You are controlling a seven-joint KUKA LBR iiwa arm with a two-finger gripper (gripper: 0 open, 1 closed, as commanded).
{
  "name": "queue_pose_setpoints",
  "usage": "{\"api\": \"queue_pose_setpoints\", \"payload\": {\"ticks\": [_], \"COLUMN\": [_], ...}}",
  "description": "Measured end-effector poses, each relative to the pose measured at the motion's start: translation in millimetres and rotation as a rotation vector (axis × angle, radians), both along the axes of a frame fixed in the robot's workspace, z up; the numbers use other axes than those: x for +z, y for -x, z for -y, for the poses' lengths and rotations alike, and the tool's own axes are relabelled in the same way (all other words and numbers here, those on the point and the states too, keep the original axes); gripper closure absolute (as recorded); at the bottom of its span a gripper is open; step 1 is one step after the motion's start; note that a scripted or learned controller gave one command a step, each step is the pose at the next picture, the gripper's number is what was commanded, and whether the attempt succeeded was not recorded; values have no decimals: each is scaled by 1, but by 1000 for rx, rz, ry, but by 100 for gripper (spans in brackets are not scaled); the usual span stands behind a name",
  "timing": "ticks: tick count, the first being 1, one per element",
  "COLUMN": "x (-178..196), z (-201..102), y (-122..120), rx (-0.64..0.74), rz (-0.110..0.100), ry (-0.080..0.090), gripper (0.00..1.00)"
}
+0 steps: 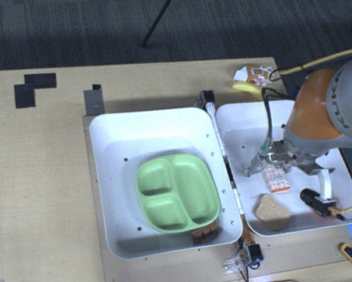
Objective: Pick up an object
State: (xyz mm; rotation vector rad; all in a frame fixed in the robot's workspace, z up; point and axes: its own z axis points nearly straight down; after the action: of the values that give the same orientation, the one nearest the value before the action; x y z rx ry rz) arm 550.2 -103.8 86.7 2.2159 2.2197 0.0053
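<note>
Reaching step: the pincer (267, 162), grip state untellable, hangs over the packet (275, 177) at right-centre; next, descend and pinch.

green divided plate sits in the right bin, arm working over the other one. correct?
No. The camera view shows the green divided plate in the left bin; the arm works over the right bin.
</note>
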Motion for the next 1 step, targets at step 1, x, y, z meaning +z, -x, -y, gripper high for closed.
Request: {"api": "queue_pose_setpoints", "payload": {"ticks": [1], "x": [12], "z": [-1], "y": [-2], "rx": [3], "rz": [6], "ry": [0], "gripper": [100]}}
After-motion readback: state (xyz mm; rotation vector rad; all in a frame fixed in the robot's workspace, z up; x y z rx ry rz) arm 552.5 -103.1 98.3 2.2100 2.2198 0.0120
